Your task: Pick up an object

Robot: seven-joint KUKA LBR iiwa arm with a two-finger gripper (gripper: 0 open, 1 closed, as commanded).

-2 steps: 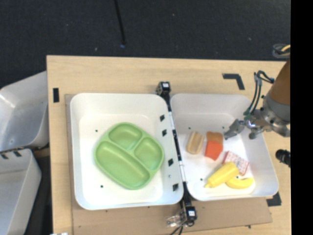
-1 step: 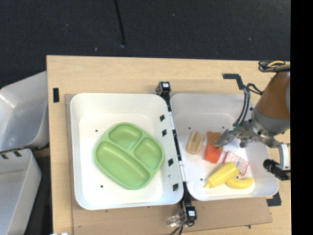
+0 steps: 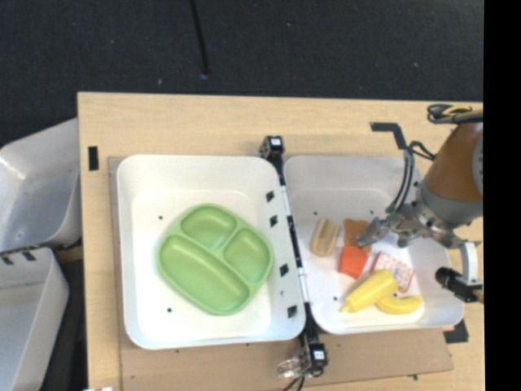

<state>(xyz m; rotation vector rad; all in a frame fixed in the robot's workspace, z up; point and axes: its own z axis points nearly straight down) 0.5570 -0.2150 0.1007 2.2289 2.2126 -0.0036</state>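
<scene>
wooden bench (image 3: 203, 125) bears two white bins (image 3: 138, 218) — dark floor (image 3: 285, 31) behind

A pale wooden bench (image 3: 203, 125) stands on dark carpeted floor (image 3: 244, 31). A thin dark cable (image 3: 195, 23) crosses the floor beyond the bench's far edge. White plastic furniture (image 3: 32, 194) sits just off its left edge.

Even overhead light, soft focus, faint shadows.

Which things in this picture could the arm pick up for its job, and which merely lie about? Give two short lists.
For the job: gripper, orange block, tan block, yellow bottle, banana, red-and-white packet, all in the right bin.

Lying about: green divided plate in the left bin.
</scene>
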